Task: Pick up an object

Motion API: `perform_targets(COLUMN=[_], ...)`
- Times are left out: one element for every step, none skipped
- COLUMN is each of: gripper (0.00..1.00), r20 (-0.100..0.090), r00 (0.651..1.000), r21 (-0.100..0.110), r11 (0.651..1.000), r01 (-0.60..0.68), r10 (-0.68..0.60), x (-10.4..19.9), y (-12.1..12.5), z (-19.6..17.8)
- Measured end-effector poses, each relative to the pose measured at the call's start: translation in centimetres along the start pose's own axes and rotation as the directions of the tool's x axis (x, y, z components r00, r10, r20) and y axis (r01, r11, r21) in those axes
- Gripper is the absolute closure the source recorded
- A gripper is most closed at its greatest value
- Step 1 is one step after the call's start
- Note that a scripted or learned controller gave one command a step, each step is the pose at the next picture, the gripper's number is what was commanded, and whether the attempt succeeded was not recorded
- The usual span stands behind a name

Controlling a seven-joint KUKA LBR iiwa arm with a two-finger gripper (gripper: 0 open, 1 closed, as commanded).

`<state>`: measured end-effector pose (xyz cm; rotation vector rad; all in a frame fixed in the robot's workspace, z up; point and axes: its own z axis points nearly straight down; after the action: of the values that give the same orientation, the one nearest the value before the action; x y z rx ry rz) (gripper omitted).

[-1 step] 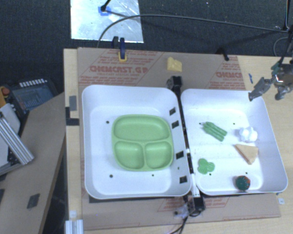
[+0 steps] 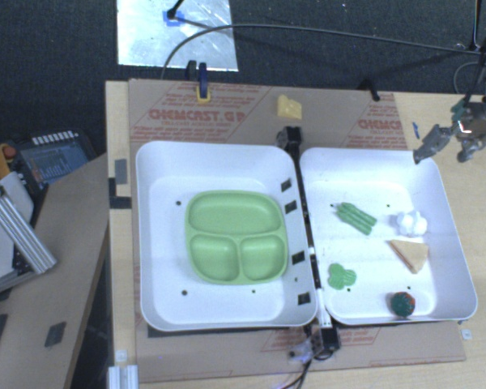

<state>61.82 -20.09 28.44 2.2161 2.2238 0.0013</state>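
Front edge, right bin: dark green round object (image 2: 402,303) near the front wall, closest to the camera among the loose pieces.
Right bin (image 2: 449,217): shallow white tray holding five small things, all apart from one another.
Green flat piece (image 2: 341,277): lobed shape, left of the dark round object, near the divider side.
Tan wedge (image 2: 411,254): triangular piece toward the right wall, just below the white lump.
White lump (image 2: 410,223): crumpled-looking object beside the right wall, touching or nearly touching the wedge; cannot tell which.
Green ribbed piece (image 2: 355,217): elongated, lying at a slant in the middle of the bin.
Left bin (image 2: 158,217): white tray holding one item.
Green plate (image 2: 236,237): pale, three compartments, centred in the left bin.
Gripper (image 2: 449,143): above and outside the right bin's far right corner, over the bench; nothing seen between its fingers, and how far they are parted cannot be told.
Yellow block (image 2: 289,107): on the board behind the bins.
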Motion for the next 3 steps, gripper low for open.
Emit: perform_targets(gripper=[0.0,0.0,0.0], r20=[-0.001,-0.002,-0.001], r00=[1.0,1.0,1.0], r21=[0.002,0.004,0.003], r11=[1.0,1.0,1.0], r01=[-0.001,0.001,0.001], r10=[0.001,-0.001,-0.001], x=[0.3,1.2,1.2], y=[0.2,-0.1,0.4], z=[4.1,9.8,14.0])
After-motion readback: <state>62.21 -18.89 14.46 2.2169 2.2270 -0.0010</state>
